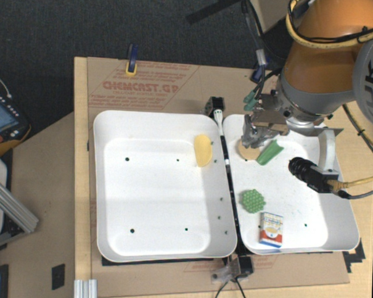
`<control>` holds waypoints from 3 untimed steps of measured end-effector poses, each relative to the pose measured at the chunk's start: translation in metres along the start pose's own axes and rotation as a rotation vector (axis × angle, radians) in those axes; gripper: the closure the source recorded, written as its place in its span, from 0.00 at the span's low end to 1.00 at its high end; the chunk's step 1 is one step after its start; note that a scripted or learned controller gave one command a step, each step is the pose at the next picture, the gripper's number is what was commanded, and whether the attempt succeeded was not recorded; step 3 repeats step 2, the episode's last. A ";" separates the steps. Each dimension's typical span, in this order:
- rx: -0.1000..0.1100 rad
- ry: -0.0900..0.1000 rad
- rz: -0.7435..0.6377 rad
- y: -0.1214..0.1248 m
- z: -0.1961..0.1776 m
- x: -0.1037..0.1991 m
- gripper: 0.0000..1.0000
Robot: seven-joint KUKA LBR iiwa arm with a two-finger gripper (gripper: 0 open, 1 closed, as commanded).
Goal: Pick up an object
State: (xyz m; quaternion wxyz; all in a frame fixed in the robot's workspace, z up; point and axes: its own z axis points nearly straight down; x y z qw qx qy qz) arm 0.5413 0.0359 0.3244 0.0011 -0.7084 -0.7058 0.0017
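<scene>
Gripper (256, 142), finger state unclear, over right bin (341, 214): one green block (269, 153), one green ball (253, 201), one small box (271, 230).

The arm (329, 53) is seen reaching in from the upper right, its orange band uppermost and the grey wrist turned downward. The gripper (253, 142) is pointed straight down, low over the bench.

Both bins (110, 191) white w/ small dark dots. Upper centre of frame: pale yellow piece (203, 151). Centre right: green bar (269, 152) on a tan disc (248, 154); dotted green ball (253, 201). Lower right: red-white-blue box (271, 230). Board (140, 81) tan, red lettering.
</scene>
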 end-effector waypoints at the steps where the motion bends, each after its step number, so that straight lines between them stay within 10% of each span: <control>1: -0.008 0.001 -0.006 -0.001 -0.021 0.021 1.00; 3: 0.001 0.001 -0.002 -0.014 0.000 0.010 1.00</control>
